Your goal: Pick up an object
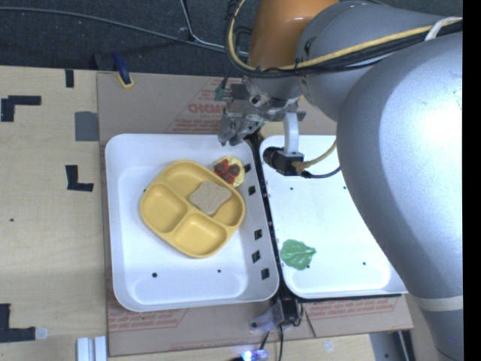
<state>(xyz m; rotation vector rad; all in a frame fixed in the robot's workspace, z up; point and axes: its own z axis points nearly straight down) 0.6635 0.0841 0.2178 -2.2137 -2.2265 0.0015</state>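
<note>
The small red-and-yellow object (229, 170) lies in the left bin (128, 277), near that bin's far right corner, touching the far right rim of the yellow divided tray (169, 205); its make-up is too small to tell, though it looks like dark red pieces on a yellow base. A tan flat square piece (210, 197) rests in the tray's far right compartment, just beside the red-and-yellow object. The tray has three compartments and sits at a slant across the middle of the left bin; the other two compartments hold nothing visible.

The gripper (239, 130) hangs over the far right edge of the left bin, directly beyond the red-and-yellow object and close above it. No object shows between its fingers. Whether the gripper is open or closed cannot be told from this view, as the dark hardware blurs together.

The arm (398, 126) enters from the right, its grey body covering the right bin's right side, with the orange band (285, 13) above the wrist. Yellow cable runs along it.

A green leaf-shaped object (297, 254) lies in the right bin (323, 201), near its near left corner, well apart from the gripper. Both bins rest on a brown cardboard sheet (180, 100) on the bench (45, 201).
</note>
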